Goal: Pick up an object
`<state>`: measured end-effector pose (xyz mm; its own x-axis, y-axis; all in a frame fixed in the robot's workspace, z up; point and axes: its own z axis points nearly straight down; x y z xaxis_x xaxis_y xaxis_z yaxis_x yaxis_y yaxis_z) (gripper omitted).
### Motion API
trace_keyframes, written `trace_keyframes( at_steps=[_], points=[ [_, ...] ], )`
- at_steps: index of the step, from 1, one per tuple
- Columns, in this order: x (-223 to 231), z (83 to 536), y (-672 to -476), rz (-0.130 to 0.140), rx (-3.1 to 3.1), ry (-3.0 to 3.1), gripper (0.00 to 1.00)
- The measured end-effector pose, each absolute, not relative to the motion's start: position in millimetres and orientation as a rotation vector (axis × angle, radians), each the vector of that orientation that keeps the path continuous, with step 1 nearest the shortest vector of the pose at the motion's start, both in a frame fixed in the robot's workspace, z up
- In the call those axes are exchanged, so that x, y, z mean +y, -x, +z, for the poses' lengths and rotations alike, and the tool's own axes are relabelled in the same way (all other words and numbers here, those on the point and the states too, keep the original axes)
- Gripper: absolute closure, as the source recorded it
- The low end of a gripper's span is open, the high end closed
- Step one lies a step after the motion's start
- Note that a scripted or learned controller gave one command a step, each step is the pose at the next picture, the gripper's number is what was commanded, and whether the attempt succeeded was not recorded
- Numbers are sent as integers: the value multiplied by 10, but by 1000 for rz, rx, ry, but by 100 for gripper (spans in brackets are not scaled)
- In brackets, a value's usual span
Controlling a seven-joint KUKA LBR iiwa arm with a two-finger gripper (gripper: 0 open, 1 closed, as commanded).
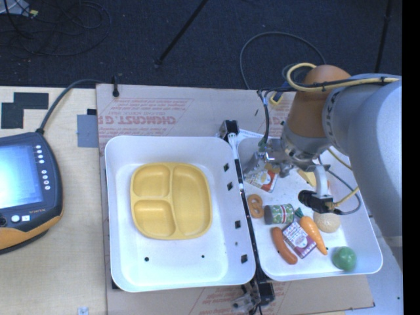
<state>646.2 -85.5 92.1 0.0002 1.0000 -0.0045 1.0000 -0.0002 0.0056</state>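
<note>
My gripper (pixel 270 160) is low over the back left part of the right bin (pixel 367 268). Just under and in front of it lies a small red and white packet (pixel 265 178). Further forward in that bin are a brown pretzel (pixel 254 206), a green-labelled can (pixel 281 213) on its side, an orange sausage (pixel 283 245), a dark red packet (pixel 300 240), a carrot (pixel 314 234), a pale round onion (pixel 328 223) and a green ball (pixel 344 258). A yellow piece (pixel 306 175) shows partly behind the wrist.
The left bin (pixel 121 254) holds a yellow divided plate (pixel 170 199). A tablet with a lit screen (pixel 23 184) lies on the bench at the far left. The grey arm (pixel 367 143) covers the right bin's back right corner.
</note>
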Motion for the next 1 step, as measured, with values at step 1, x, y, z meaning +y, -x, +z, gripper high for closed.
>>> trace_keyframes(
  at_steps=[1],
  points=[
    [-1250, 1889, -6453, 3, 2215, -2219, 0]
  ],
)
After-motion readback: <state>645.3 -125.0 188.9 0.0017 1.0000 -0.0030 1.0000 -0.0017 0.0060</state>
